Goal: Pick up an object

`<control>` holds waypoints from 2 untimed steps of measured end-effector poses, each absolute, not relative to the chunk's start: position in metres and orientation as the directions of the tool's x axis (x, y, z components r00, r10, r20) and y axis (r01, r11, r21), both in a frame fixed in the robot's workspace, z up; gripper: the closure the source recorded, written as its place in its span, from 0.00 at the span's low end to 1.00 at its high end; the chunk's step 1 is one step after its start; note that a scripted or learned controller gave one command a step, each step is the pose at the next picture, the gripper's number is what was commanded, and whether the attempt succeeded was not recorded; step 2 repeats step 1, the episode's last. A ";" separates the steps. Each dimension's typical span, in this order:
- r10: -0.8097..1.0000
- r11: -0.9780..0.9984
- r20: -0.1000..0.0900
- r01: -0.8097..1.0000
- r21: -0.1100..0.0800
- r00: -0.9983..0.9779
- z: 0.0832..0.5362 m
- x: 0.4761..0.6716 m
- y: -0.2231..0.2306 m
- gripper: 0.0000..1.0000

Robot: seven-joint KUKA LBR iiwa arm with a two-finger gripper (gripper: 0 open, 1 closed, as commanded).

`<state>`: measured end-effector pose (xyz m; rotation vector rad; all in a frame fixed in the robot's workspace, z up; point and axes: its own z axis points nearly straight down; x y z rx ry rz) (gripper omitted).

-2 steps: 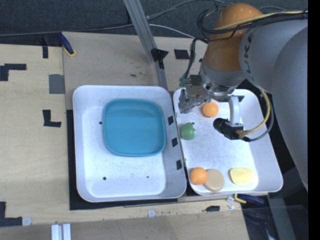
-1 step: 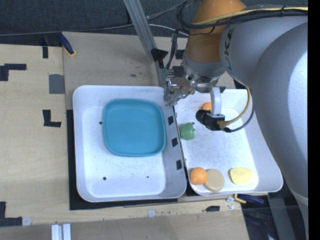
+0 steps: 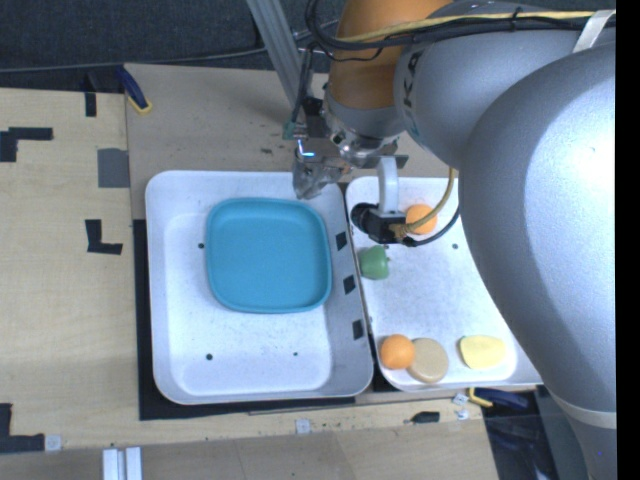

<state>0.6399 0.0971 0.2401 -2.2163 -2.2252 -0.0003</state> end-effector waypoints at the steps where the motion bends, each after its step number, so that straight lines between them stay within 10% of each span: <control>1: 1.000 0.001 -0.001 1.000 -0.001 -0.001 0.240 0.640 0.095 0.00; 2: 1.000 0.001 -0.001 1.000 -0.001 -0.001 0.240 0.640 0.095 0.00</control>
